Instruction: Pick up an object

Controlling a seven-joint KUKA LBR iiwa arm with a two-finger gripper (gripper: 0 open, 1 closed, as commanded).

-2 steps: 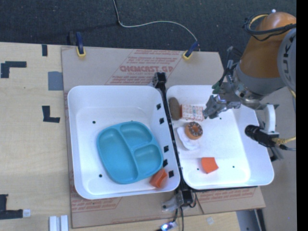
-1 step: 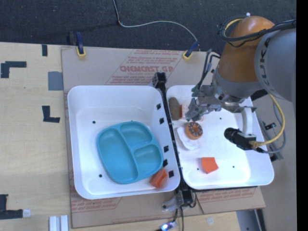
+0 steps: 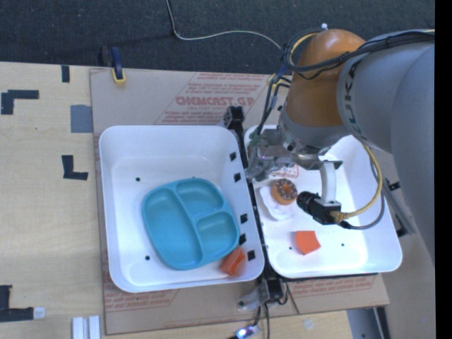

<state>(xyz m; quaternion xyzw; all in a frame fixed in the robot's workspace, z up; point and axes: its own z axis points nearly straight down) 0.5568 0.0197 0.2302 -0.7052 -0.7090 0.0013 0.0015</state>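
arm (image 3: pixel 339 97) bent down over right bin (image 3: pixel 367 260) | gripper (image 3: pixel 272 162) near round orange-brown object (image 3: pixel 284 190) | grip state: cannot tell

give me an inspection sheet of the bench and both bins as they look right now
surface: cardboard sheet with red print lies under two white bins on a wooden bench.
job's things: left bin holds a blue divided plate and a small orange-red item at its near right corner. right bin holds an orange block and a round brown-orange item on a white piece.
clutter: nothing seen.
grippers: gripper is low over the right bin's far left part; whether open or shut cannot be told.
cables: yellow and black hoses loop off the wrist; a thin cable crosses the dark floor.
surroundings: black tape marks on the bench, a blue-and-yellow clamp at the far edge.
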